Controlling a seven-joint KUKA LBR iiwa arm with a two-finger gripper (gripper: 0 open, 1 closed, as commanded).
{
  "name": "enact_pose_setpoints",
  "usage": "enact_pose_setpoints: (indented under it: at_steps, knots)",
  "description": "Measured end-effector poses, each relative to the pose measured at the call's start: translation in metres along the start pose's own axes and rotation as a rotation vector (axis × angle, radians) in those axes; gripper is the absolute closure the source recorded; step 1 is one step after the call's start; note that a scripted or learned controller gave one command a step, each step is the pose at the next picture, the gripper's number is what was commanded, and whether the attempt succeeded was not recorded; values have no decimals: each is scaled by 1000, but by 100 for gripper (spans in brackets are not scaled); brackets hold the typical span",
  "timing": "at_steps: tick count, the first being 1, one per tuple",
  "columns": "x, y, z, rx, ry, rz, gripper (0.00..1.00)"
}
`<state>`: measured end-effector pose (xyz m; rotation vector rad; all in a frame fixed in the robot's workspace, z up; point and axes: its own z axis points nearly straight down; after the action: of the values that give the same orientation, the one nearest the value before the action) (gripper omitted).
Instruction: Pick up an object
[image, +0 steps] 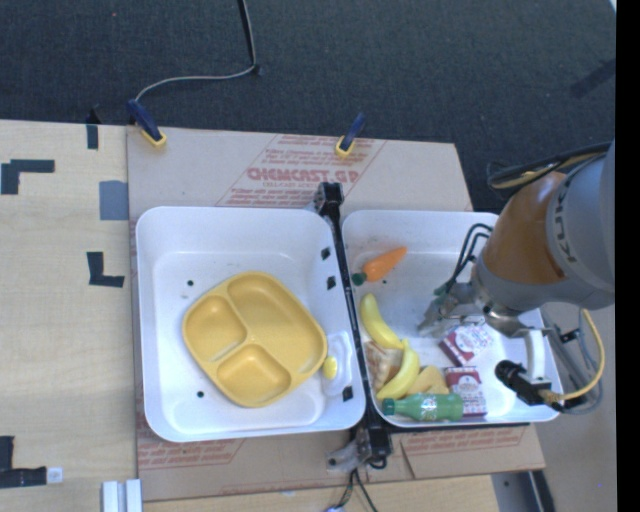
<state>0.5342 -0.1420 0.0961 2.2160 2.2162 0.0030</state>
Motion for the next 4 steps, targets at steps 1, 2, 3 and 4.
enact_pose_setpoints:
  at_steps: [1, 2, 3, 4]
  knots:
    - [-52, -23, -70, 6, 2, 1, 100]
    - [-52, -23, -70, 7, 4, 0, 0]
    - [-18, -19, 7, -4, -3, 2, 0]
    - [38, 46, 9, -2, -9, 5, 0]
